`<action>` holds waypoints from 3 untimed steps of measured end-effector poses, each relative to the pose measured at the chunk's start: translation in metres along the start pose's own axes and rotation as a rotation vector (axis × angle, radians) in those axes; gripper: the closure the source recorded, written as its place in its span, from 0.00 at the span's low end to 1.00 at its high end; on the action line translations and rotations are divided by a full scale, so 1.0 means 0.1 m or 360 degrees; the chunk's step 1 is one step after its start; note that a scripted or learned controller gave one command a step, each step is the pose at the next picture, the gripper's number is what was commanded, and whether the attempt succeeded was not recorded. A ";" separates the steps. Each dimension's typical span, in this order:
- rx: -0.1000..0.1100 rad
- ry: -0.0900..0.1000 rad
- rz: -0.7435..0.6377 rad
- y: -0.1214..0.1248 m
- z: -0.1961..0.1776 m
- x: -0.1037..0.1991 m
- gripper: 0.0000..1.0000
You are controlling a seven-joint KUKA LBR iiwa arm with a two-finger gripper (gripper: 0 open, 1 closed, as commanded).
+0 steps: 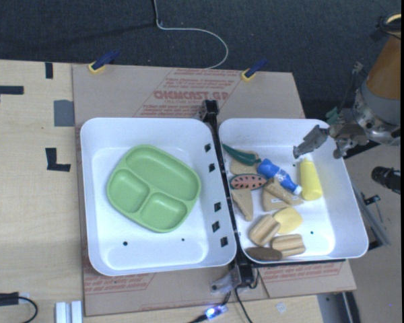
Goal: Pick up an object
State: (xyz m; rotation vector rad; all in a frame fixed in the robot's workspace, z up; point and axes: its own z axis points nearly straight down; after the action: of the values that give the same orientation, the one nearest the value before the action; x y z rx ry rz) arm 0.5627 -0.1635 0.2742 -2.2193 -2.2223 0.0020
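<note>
The claw (326, 143) hangs spread wide with nothing between its fingers, above the right bin (343, 247), just beside one yellow bottle (310, 179). The left bin (94, 247) holds one green divided plate (153, 188)

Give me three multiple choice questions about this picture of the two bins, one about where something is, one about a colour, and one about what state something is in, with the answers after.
1. Where does the green three-compartment plastic tray lie?
A. In the left white bin
B. In the right white bin
C. On the cardboard

2. What colour is the bottle-shaped toy nearest the gripper?
A. Red
B. Yellow
C. Black

3. What is the state of the gripper?
A. Shut on the green tray
B. Shut on the blue toy
C. Open, with nothing between its fingers

Answers:
1 A, the tray sits inside the left bin, apart from the toys.
2 B, the toy by the right bin's far edge is yellow.
3 C, the fingers stand spread over the right bin's upper corner, with nothing between them.
</note>
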 end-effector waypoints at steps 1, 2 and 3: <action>0.0010 0.0005 -0.0003 -0.54 0.24 0.45 0.00; 0.0014 0.0006 -0.0005 -0.81 0.94 1.01 0.00; -0.0012 0.0002 -0.0011 -0.78 -0.07 1.60 0.00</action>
State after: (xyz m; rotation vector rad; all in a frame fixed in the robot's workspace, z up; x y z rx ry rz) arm 0.4843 -0.0039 0.2811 -2.2147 -2.2327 -0.0078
